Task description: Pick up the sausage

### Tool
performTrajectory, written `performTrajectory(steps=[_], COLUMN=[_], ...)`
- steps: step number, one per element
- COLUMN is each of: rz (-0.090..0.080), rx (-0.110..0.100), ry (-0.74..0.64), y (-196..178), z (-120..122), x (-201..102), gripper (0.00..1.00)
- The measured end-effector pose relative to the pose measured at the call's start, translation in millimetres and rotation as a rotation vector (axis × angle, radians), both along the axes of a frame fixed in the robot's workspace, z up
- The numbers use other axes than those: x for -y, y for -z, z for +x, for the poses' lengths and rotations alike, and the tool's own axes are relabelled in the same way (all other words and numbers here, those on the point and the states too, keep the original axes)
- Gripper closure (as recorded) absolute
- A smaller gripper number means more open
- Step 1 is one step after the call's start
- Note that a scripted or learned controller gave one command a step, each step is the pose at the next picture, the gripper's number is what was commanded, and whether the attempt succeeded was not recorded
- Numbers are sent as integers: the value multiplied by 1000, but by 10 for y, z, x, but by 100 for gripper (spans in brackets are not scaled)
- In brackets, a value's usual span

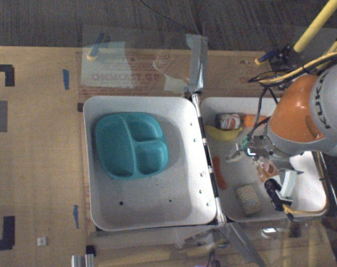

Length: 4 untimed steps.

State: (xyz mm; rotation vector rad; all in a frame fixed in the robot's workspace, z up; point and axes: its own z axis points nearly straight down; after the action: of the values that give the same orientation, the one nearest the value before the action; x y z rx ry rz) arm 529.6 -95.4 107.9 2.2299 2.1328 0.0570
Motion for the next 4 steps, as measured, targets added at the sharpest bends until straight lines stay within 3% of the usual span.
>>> performTrajectory(steps=[1, 2, 3, 4], rz=[23, 23, 29, 20], rx=[-17, -44, -51, -63], ry=[166, 434, 400, 173], y=[10, -91, 194, -766], z=[171, 608, -51, 23], x=[180, -9, -21, -296], gripper=[0, 0, 0, 0])
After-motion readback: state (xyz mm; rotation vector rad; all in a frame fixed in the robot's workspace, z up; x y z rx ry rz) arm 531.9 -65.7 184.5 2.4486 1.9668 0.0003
